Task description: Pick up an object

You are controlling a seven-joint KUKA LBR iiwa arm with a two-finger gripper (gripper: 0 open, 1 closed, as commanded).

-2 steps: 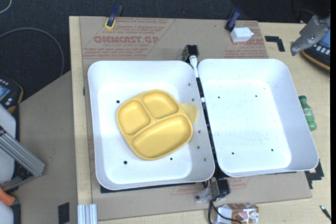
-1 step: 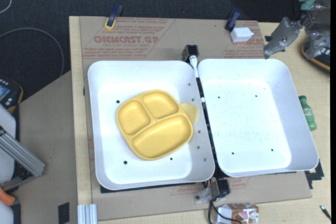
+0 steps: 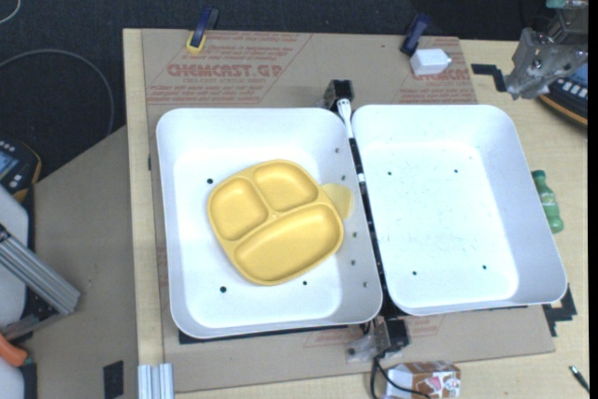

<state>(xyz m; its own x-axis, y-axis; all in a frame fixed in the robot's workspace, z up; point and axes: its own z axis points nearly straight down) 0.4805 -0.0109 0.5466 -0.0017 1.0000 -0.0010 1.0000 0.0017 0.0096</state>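
A yellow divided plate (image 3: 274,221) with three compartments lies flat in the left bin (image 3: 182,149), slightly right of its middle. A small pale yellow piece (image 3: 340,198) pokes out from under the plate's right rim. My gripper (image 3: 542,63) hangs at the upper right of the camera view, beyond the far right corner of the right bin (image 3: 448,201), well away from the plate. Nothing shows in its grasp.
A green object (image 3: 548,201) lies on the bench just outside the right bin's right wall. A white block (image 3: 430,62) and two clamps (image 3: 200,30) sit on the board behind the bins. Cables and a small box lie at the front edge.
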